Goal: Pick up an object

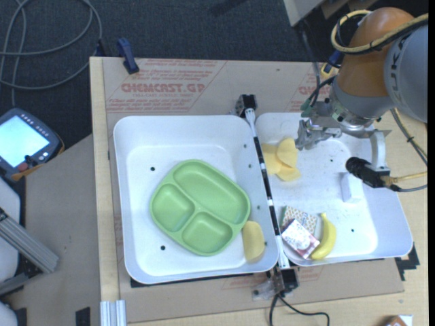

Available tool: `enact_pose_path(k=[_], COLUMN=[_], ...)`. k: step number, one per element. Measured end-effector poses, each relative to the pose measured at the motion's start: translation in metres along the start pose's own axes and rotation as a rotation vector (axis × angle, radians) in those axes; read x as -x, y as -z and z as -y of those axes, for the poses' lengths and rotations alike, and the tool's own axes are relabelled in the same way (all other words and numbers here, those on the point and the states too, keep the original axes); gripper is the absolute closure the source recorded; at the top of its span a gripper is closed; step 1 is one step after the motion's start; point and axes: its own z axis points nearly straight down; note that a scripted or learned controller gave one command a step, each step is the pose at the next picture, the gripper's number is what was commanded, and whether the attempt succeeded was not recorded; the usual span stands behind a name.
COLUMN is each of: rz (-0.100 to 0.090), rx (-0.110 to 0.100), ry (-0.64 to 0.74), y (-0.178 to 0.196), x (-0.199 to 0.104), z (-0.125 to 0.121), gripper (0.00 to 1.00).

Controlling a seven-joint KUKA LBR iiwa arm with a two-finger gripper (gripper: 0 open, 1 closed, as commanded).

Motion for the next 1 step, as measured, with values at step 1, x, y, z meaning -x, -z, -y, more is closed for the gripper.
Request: enact_pose_path(k=[1], rz=[0.0], rx=[0.0], ry=[-0.001], y=[-0.0001], x=[0.0005], z=[0.0001], gripper=[0.0])
